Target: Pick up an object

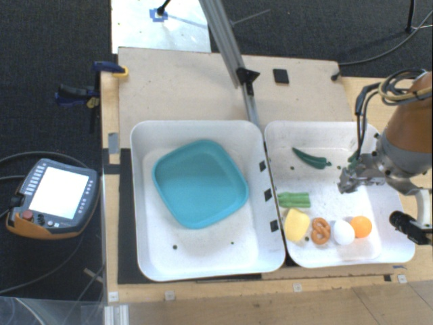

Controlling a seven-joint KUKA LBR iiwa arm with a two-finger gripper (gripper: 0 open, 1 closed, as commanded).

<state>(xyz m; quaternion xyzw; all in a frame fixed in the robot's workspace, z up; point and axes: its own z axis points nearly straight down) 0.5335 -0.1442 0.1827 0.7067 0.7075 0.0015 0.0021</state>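
The white egg (343, 232), lying near the front of the right bin (406, 252) between the pretzel (320, 231) and the orange ball (361, 227), seems light, smooth and slippery, best taken across its middle, while the pincer (350, 179) hovers behind it, its state not possible to tell.

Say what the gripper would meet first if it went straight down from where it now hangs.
Probably the bare floor of the right bin: the gripper hangs over a gap between the pepper and the egg. Depth is unclear.
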